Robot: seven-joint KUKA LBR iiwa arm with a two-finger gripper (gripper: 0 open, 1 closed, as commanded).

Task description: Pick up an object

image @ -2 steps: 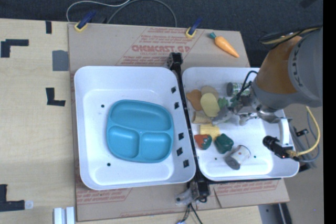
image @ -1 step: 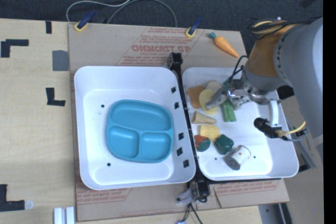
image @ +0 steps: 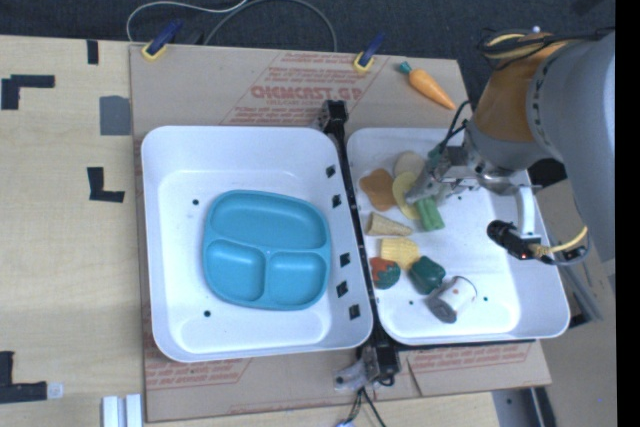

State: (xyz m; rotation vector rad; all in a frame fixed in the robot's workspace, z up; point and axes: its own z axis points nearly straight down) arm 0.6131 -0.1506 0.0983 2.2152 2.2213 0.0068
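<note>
Grey cylinder [image: 447,301] lies at right bin [image: 500,320] front. I see gripper [image: 432,195] low over the toy pile, at green piece [image: 430,214]; grip state I can't tell. Nothing lifted, pick still pending.

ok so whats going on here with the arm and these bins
The arm's end effector is down in the right bin, over a pile of small toy foods, right at a green piece. Whether it grips anything is unclear. The left bin holds a blue divided plate. A toy carrot lies outside the bins.
</note>
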